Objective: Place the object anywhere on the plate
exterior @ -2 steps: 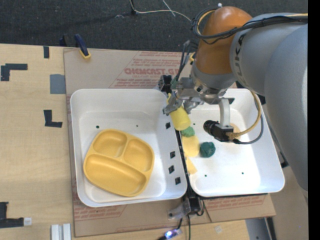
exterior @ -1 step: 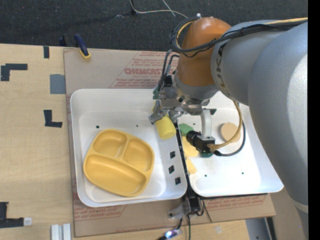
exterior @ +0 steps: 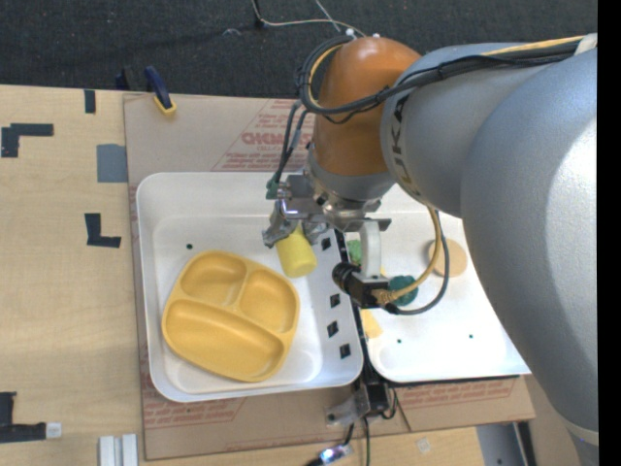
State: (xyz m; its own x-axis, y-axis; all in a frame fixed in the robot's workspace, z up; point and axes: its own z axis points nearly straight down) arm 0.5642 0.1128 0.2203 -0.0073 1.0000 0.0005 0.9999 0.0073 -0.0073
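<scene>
reaching in from the right, the grey arm [exterior: 505, 163] covered much of the picture, and its orange band [exterior: 354, 105] was above the wrist, over the border of the two bins. under everything lay the wooden bench [exterior: 58, 260] with a brown cardboard sheet [exterior: 223, 134] on it. the left white bin [exterior: 155, 212] carried a yellow plate [exterior: 230, 315] with three compartments, which lay in the front left part of that bin. the right white bin [exterior: 456, 352] was beside it, and a tan round disc [exterior: 448, 257] lay in it, partly behind a cable, with a small green thing [exterior: 403, 289] near it that was too hidden to name.

the gripper [exterior: 291, 233] hung over the left bin, near its right side. a small yellow cylinder [exterior: 295, 253] was directly at the fingertips, tilted, and it seemed to be between the fingers, so the fingers were closed around it. the cylinder was just beyond the back right edge of the plate, close to it, and i could not tell if it touched the plate. a blue and yellow clamp [exterior: 159, 90] sat at the far corner of the cardboard.
</scene>
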